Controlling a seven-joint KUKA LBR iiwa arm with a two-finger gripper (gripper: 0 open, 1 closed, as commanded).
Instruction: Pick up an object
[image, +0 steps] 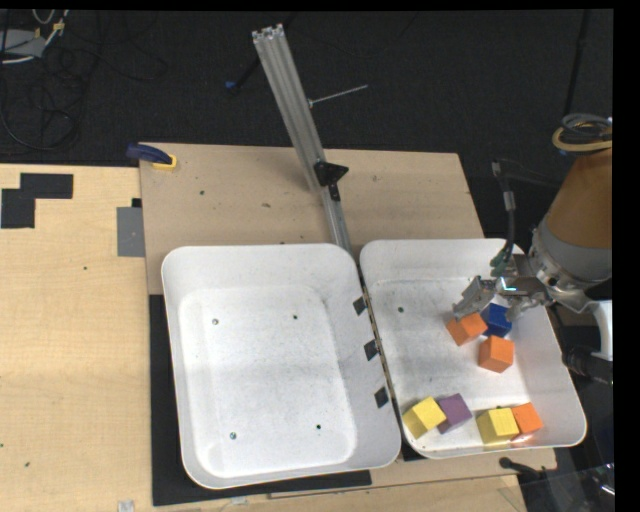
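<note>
The right bin (420, 270) holds several small blocks. An orange block (465, 328) and a blue block (496, 320) lie side by side near the bin's right middle, with another orange block (496, 354) just below them. Along the front edge sit a yellow block (424, 415), a purple block (454, 409), a second yellow block (496, 425) and an orange block (526, 418). My gripper (487, 296) hangs low directly over the orange and blue pair, reaching in from the right. No block shows between its fingers.
The left bin (200, 270) lies beside the right one, with black clips (368, 348) along their shared edge. A metal rail (298, 120) slants up from behind the bins. Bare wooden bench lies behind and to the left.
</note>
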